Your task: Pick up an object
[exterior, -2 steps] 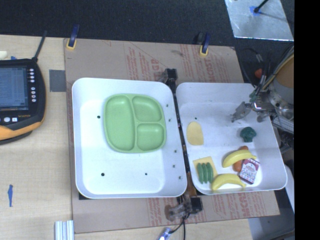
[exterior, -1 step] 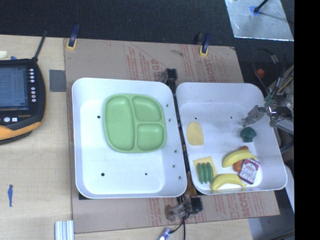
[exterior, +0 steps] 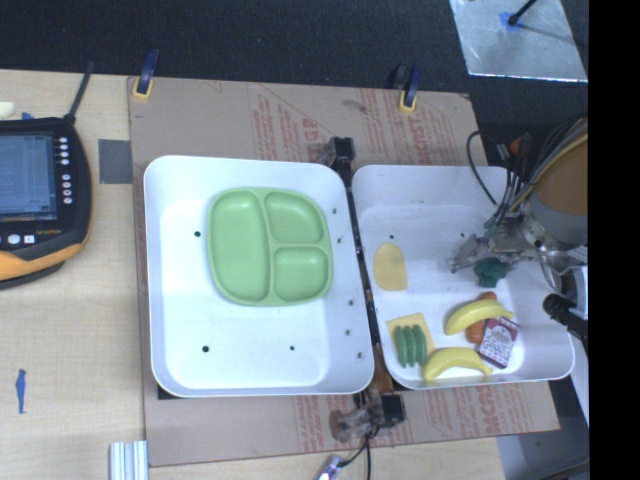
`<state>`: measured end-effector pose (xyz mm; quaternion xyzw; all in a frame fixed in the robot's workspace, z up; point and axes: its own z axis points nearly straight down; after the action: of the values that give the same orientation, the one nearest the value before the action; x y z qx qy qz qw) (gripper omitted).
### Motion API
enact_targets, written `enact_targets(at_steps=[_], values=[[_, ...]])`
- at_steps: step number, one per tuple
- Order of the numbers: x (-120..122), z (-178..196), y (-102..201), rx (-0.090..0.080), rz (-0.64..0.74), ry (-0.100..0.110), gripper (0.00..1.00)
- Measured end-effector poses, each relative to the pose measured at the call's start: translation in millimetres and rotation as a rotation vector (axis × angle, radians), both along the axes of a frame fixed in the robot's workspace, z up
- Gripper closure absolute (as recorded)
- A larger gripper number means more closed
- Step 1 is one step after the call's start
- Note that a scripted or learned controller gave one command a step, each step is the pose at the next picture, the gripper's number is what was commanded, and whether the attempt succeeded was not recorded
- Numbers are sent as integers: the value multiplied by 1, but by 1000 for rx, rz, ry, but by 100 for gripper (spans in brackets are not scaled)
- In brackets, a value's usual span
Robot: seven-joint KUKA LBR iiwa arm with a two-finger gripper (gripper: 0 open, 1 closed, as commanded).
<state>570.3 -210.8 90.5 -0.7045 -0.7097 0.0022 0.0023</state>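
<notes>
Two white bins side by side on a brown cardboard sheet (exterior: 300,118) over the bench. Left bin (exterior: 175,348) holds a green divided plate (exterior: 268,245), three compartments, sitting toward the far half of the bin, nothing on it. Right bin (exterior: 420,193) holds the loose items: a pale yellow soft-looking piece (exterior: 389,267) near the bin's left wall; a yellow card with green pods on it (exterior: 409,339) nearer the camera; a banana (exterior: 455,365) along the near wall; a second banana (exterior: 476,314) just beyond it, with a small orange-red bit (exterior: 486,297) touching its far side; a red and white packet (exterior: 498,344) between the two bananas at the right, touching or nearly touching both. The arm (exterior: 565,183) comes in from the right over the right bin's far right corner, cables bundled on it. Gripper (exterior: 487,259) is low over the right part of the right bin, metal fingers (exterior: 466,260) pointing left. A small dark green object (exterior: 491,269) sits right at the fingertips, just far of the second banana; cannot tell whether it is between the fingers or just beside them, and cannot tell how far the jaws are apart. Orange and grey teach pendant (exterior: 35,203) at the left on the bench, screen lit. Blue clamps (exterior: 146,73) at the far edge of the cardboard.
</notes>
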Motion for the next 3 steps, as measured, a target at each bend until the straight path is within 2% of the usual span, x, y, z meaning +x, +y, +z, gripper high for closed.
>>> enact_targets(at_steps=[1,2,3], values=[[-55,101,-1,-1,-4,-5,0],[-3,0,5,0,-1,-1,0],[10,93,-2,-1,-3,-5,0]])
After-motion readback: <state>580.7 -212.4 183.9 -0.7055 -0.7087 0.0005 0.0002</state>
